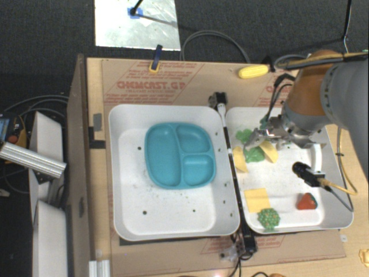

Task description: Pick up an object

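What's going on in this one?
The grey arm reaches in from the right, and its hand sits low over the right bin. It is just above a green piece with a yellow wedge beside it. Whether it grips anything cannot be told. Toward the front of that bin lie a yellow square, a green floret and a red piece, all apart from the hand. The left bin holds a teal divided plate.

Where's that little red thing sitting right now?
The red piece lies in the right bin of the camera view, near its front right corner, right of the yellow square and the green clump.
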Controlling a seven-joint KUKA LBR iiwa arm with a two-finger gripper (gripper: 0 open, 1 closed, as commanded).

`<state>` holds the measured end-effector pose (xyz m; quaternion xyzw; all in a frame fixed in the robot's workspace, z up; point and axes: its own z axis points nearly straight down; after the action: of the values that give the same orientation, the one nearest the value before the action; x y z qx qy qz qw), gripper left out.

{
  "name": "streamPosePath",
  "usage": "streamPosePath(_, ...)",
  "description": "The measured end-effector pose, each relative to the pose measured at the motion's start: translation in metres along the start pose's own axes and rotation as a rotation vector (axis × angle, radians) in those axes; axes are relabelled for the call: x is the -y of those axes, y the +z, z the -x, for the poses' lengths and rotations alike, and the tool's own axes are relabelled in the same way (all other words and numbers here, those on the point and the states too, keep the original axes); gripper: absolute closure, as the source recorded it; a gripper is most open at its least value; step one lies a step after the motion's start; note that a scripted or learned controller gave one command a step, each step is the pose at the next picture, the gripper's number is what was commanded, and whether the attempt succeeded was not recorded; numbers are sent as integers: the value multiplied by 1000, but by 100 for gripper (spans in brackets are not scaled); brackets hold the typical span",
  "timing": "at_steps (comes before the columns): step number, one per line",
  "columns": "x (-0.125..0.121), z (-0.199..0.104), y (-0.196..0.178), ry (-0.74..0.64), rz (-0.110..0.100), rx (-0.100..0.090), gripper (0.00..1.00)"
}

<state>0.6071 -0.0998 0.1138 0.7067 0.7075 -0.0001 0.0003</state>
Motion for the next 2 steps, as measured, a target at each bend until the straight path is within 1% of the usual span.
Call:
streamPosePath(1,7,28,6,2,1,1,0)
streamPosePath(2,-32,8,-47,-6,8,0,0)
